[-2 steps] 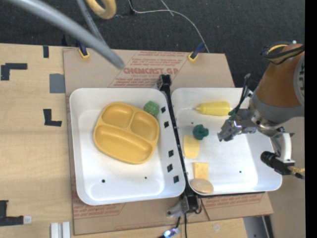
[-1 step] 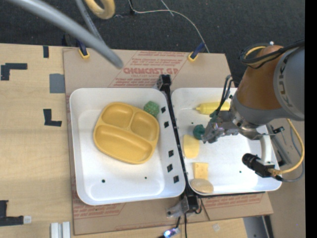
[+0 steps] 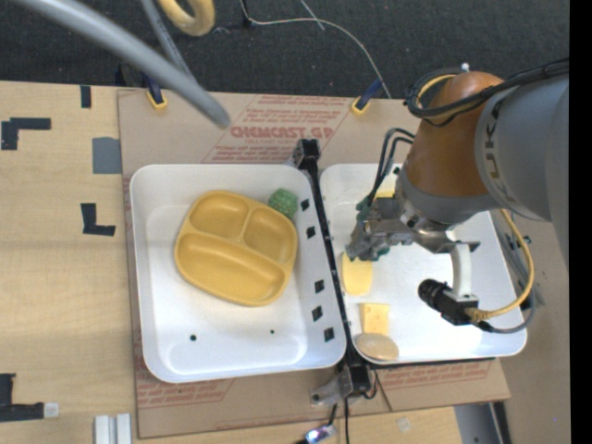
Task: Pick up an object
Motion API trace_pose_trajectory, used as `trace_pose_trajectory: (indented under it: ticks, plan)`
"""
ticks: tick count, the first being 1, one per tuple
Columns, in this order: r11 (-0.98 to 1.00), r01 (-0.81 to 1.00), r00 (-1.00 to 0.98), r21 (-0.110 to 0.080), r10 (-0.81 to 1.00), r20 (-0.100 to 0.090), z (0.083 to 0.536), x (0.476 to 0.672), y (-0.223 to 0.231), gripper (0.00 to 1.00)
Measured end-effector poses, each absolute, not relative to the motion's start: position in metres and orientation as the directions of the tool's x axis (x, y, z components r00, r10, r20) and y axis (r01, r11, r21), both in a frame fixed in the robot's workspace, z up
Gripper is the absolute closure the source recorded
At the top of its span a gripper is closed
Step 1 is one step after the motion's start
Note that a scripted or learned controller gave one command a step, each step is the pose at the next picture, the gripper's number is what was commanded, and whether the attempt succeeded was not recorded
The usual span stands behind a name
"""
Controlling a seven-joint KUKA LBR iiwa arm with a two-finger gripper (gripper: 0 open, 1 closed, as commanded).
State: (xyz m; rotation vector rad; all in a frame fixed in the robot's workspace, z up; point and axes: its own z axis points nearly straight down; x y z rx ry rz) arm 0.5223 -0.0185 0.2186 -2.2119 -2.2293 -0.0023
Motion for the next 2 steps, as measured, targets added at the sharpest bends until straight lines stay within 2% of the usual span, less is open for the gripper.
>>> trace_pose_trajectory:
  ticks: [2]
  plan:
    - [0.007,1.000,-0.007,-0.003,1.000,0.001,0.207,0.524,0.083,1.00]
